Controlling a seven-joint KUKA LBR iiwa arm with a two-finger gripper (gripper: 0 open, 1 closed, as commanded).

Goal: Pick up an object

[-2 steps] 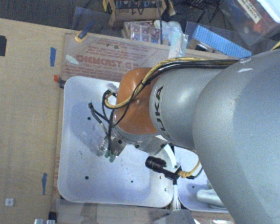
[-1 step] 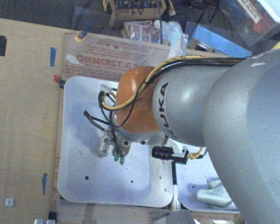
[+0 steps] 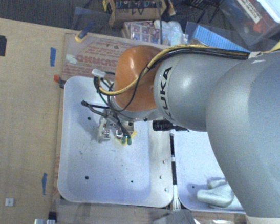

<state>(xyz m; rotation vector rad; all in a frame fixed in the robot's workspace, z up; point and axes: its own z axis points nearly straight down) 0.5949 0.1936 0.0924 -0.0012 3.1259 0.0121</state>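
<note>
My gripper (image 3: 110,129) hangs low over the upper middle of the left white bin (image 3: 99,181), below the orange band of the arm (image 3: 134,82). A small yellow and green object (image 3: 126,137) lies right at the gripper's right side, partly hidden by it. I cannot tell whether the object is held or just resting on the bin floor. A pale grey-white lumpy object (image 3: 215,193) lies in the right bin (image 3: 195,158), near its front edge.
The big grey arm covers most of the right bin and the upper right of the view. A dark divider strip (image 3: 172,162) runs between the two bins. Wooden bench top (image 3: 15,117) stretches to the left. Clutter and boxes (image 3: 137,5) sit behind the bins.
</note>
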